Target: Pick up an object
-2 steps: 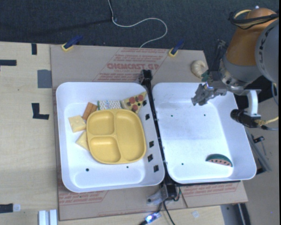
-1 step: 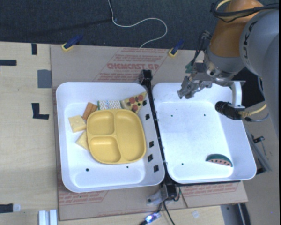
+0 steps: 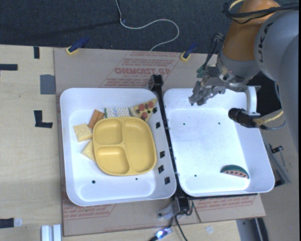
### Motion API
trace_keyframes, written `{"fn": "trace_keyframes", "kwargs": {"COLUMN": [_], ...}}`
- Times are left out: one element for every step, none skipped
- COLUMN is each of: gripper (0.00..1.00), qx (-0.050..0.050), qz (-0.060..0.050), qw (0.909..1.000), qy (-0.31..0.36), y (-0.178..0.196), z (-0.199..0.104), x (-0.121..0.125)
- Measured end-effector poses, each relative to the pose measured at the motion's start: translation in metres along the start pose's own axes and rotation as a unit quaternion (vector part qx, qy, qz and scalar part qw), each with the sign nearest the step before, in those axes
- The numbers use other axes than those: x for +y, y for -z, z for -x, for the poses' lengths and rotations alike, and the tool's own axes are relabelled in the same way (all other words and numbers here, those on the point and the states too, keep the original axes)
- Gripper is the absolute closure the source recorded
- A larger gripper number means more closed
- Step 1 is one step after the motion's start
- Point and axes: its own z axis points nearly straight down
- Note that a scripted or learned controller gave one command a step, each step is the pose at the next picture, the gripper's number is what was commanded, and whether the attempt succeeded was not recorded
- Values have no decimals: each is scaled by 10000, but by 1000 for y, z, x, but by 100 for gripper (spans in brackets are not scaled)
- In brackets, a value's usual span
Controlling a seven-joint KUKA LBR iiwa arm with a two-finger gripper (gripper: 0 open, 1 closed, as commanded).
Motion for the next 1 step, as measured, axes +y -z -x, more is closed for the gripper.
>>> {"fn": "trace_keyframes", "kwargs": {"gripper": [100], "qx": [-6], "qz": [-3], "qw": [10000], "qy": [-1], "y": [-7], "z": [-9], "x": [5]}}
